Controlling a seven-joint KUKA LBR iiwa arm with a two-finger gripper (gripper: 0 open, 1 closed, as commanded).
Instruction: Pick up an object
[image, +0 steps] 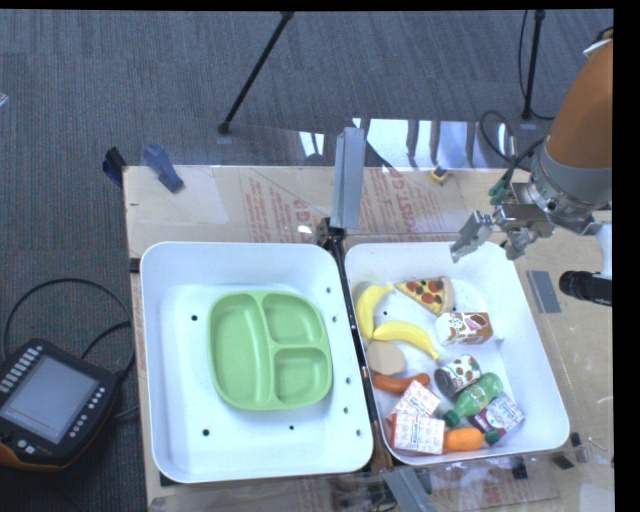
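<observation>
End effector (495, 236) open, empty, above right bin (540, 350); pizza slice (426, 293) below-left, apart.

Bench (250, 205): flat top under a clear sheet printed with red lettering.

Directly on it:
- Left white bin (165, 290), well off to the side of the jaws, toward the view's left.
- Right white bin (530, 330), its far edge just below the jaws.
- Grey upright divider (348, 180) at the seam between the bins' far corners.
- Small yellow piece (439, 175) near the far edge, left of the jaws.
- Grey tape patch (544, 291) beside the right bin's outer rim.
</observation>
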